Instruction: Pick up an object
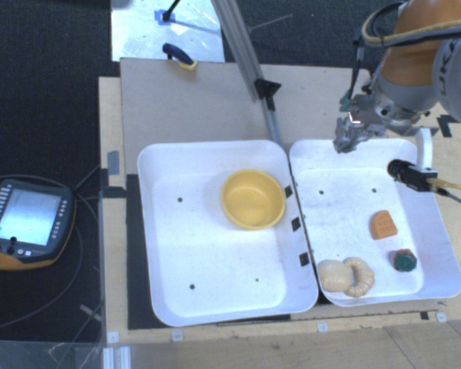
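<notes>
My gripper [346, 145] hangs over the far left corner of the right bin [346, 191], above the bin floor. Nothing shows between its fingers. A yellow bowl [253, 198] sits upright in the left bin [184, 244], toward its far right. In the right bin lie an orange block [383, 225], a small dark green object [404, 260], and a cream, lumpy pastry-like item [346, 276] at the near left corner. All three lie well toward the near side, away from the gripper.
A teach pendant [24, 223] lies on the dark floor to the left. A slanted metal pole [246, 56] with a black clamp reaches the bench behind the bins. A black and yellow clip [180, 55] sits at the bench's far edge.
</notes>
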You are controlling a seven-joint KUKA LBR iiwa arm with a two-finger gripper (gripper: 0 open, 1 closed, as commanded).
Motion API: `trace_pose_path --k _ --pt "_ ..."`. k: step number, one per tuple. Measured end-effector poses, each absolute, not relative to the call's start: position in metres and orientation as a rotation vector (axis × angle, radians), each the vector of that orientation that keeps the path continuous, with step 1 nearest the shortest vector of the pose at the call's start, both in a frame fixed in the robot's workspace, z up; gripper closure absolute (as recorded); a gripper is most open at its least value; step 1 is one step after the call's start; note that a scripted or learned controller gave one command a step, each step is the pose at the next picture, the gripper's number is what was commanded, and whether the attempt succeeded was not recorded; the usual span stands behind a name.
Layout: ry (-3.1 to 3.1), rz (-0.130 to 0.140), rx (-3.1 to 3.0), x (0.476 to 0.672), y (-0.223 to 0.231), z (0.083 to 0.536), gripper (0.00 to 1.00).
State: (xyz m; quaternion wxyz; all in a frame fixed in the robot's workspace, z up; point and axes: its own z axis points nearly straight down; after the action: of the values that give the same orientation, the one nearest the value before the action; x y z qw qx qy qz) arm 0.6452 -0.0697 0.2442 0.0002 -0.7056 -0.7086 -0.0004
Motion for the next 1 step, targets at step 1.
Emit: trace_pose_path --k 1 --pt "-2.226 -0.002 -2.217 0.6362 -0.0248 0.2400 1.00"
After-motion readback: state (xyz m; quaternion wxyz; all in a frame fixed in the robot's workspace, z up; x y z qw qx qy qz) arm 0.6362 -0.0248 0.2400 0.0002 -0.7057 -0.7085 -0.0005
